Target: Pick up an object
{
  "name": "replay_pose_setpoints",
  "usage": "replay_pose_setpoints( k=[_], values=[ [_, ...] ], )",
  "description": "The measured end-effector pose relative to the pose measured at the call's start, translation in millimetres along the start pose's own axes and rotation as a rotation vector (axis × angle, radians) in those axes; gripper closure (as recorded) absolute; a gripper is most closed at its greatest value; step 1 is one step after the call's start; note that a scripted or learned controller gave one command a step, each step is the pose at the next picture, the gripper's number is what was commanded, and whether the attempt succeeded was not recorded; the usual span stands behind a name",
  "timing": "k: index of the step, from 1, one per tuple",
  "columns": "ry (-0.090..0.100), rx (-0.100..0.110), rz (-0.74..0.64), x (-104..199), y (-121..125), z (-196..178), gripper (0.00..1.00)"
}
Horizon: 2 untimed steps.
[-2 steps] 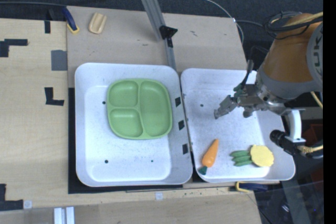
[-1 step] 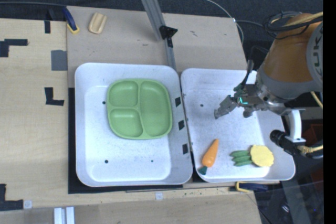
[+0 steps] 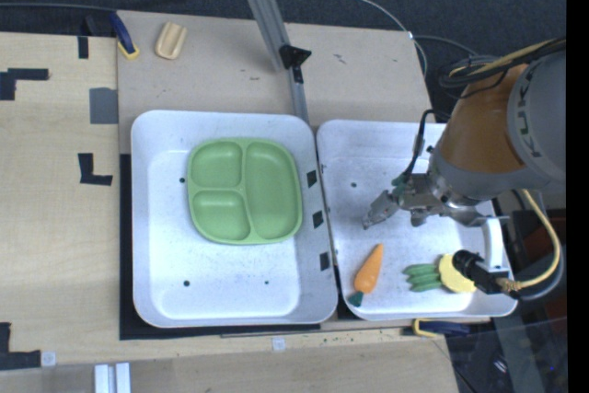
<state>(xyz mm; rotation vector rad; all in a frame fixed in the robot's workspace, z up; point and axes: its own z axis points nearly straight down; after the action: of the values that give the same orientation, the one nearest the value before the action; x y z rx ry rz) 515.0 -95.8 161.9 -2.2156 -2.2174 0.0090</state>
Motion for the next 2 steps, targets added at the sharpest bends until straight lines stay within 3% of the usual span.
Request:
replay_pose_setpoints(
  k=[1,2],
  values=[
    [0.001,0.001,0.001,-4.8,-3.5,63.0,0.00],
    [-0.001,-0.007,0.000,-4.7,-3.5,72.7,0.00]
  ],
)
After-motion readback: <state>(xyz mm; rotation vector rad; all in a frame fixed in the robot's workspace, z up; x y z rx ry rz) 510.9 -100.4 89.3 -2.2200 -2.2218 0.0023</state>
